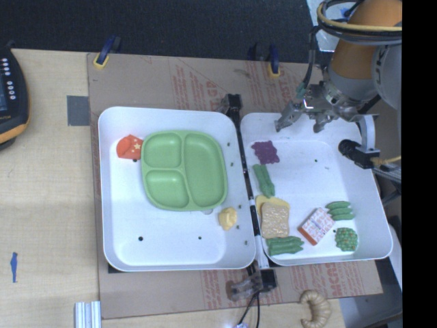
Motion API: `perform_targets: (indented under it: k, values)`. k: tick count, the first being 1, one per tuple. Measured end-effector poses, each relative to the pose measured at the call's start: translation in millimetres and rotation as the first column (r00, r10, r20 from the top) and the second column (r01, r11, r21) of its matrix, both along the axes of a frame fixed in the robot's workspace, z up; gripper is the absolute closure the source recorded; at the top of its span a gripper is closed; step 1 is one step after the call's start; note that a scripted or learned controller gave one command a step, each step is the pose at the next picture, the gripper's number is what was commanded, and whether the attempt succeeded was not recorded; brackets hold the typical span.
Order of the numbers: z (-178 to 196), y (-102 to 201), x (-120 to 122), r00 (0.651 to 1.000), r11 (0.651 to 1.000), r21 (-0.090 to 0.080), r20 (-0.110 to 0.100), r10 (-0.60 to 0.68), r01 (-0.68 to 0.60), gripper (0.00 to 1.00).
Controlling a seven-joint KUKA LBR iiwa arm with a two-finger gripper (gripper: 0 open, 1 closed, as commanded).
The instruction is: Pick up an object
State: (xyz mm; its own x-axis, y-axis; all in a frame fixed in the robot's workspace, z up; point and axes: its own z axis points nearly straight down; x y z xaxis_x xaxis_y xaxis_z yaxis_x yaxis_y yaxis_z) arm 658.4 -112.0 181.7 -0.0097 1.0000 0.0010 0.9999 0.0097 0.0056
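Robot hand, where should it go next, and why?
Probably lower toward the purple grape-like toy. The gripper hangs over the right white bin's far edge with nothing between its spread fingers, and that toy lies nearest.

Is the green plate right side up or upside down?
Right side up: the green plate shows three hollow sections facing up, lying flat in the left bin.

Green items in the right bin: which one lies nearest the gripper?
The long green pod just below the purple grapes, by the bin's left wall. The other green pieces lie along the bottom edge, farther from the gripper.
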Motion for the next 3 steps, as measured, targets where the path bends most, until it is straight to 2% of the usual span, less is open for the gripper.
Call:
perform_targets:
  k: [1, 2, 3]
  values:
    - [-54.9, 19.0, -3.2, 1.0, 1.0, -0.001, -0.014, -0.002, 0.002, 0.0]
    - [-36.1, -108.0, -3.0, 1.0, 1.0, -0.007, -0.004, -0.015, 0.015, 0.0]
    - [1.5, -43.4, -0.6, 1.0, 1.0, 0.0, -0.003, -0.002, 0.002, 0.0]
